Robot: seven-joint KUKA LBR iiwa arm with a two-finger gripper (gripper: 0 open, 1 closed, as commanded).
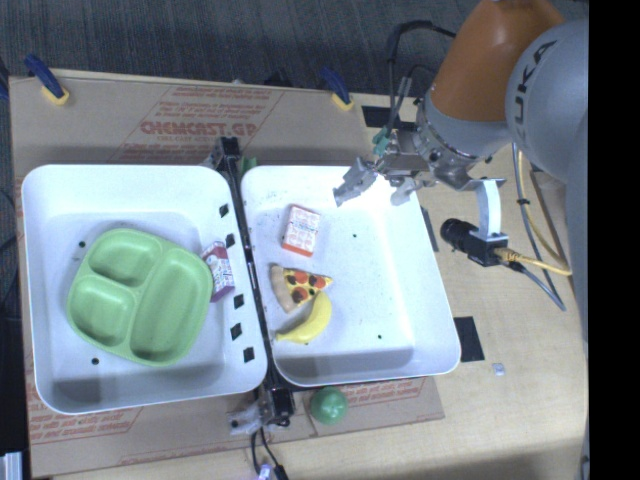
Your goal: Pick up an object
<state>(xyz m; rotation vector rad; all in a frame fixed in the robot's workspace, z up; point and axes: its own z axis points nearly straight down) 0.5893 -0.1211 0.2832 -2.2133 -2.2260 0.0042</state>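
In the left bin we find a green divided plate lying flat, and just beside it, against the bin's right wall, a small dark red packet. Across the black clips that join the two bins, the right bin holds three things in its left half: a small orange and white box near the middle, a toy pizza slice below it, and a yellow banana touching the slice's lower edge. We see a green ball on the cardboard outside, just below the right bin's near rim. Over that bin's upper right corner hangs the gripper, its two fingers spread apart with nothing between them, well apart from the box, slice and banana.
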